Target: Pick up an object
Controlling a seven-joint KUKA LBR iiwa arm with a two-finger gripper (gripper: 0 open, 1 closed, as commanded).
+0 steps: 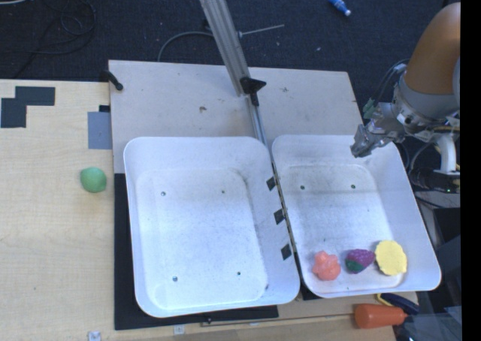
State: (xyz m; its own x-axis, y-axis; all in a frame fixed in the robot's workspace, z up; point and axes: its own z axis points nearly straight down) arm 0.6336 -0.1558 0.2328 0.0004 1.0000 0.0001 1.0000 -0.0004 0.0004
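Right bin (391, 204) far rim: end effector (362, 144) above, nothing visibly held.

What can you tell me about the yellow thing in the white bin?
The yellow object is a flat, roundish lump with a bumpy edge; it looks soft, like foam or dough. It lies in the near right corner of the right bin, close to the rim. Beside it on the left sits a purple object, so close that I cannot tell if they touch. The gripper is far off, by the bin's far edge.
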